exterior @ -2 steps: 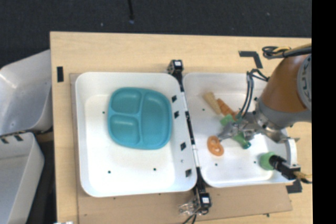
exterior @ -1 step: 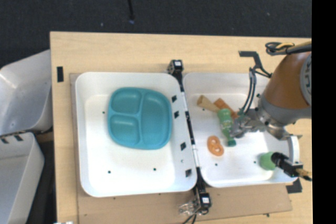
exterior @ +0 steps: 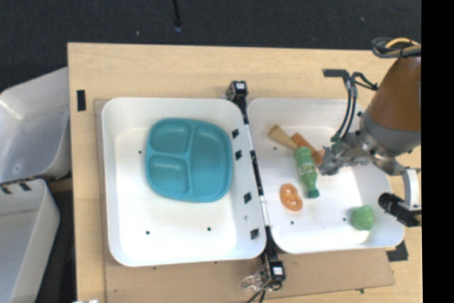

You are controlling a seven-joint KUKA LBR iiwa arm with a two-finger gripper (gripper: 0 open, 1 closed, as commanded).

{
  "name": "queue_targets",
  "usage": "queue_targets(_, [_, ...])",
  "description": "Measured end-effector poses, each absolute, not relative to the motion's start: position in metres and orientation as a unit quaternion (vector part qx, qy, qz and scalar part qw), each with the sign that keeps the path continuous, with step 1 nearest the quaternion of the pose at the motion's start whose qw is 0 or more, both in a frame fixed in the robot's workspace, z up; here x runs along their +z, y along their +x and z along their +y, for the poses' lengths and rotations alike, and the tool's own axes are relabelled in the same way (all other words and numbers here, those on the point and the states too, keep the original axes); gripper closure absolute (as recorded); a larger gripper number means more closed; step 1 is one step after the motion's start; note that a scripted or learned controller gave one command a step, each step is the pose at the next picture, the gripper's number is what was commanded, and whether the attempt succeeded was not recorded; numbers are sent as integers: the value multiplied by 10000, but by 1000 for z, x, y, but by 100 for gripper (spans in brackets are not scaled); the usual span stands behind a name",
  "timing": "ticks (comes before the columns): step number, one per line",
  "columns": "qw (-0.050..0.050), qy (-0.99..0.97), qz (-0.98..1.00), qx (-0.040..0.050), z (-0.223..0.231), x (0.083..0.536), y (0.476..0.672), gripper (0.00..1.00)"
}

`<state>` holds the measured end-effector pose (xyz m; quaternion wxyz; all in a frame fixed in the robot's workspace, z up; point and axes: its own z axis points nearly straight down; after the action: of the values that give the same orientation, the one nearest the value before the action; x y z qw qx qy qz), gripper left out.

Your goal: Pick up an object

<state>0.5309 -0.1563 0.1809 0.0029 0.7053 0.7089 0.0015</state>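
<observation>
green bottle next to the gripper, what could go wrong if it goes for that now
The green bottle lies on its side, so it could roll or slip from a pinch. A tan piece and an orange-red piece crowd its top end and might get nudged or caught along with it. The gripper sits at the bottle's side, so closing may just push it.

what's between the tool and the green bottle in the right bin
Nothing visible. The tool sits right beside the green plastic bottle, near its upper half. The orange pretzel-shaped toy and tan stick lie off to the sides.
</observation>
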Motion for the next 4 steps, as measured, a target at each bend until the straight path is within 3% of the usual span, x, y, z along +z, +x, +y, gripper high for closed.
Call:
queue_targets(1, [24,7060,7082,14,-157,210,532,100])
queue_targets(4, [-10,7045,7097,6,1,216,524,100])
